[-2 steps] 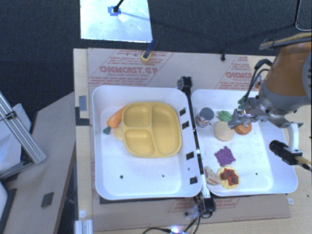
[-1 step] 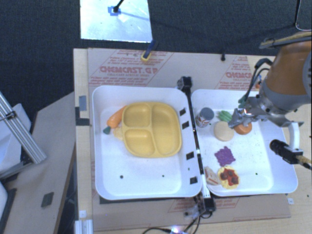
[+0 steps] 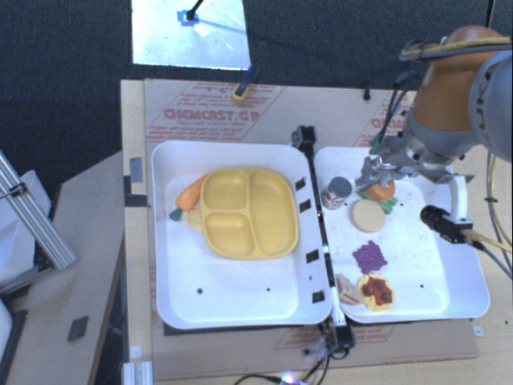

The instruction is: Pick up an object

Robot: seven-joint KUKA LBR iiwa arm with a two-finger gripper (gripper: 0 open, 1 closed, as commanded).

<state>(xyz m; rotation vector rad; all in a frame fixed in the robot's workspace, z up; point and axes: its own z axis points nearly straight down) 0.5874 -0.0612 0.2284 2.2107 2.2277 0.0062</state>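
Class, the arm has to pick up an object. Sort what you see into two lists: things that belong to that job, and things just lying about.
Belongs to the job:
gripper
orange toy under it
small can
tan disc
purple grapes
pizza slice
right bin

Just lying about:
yellow divided plate
toy carrot
left bin

The right bin has open floor along its right side; a can, tan disc and purple piece crowd its left, seemingly near the divider.
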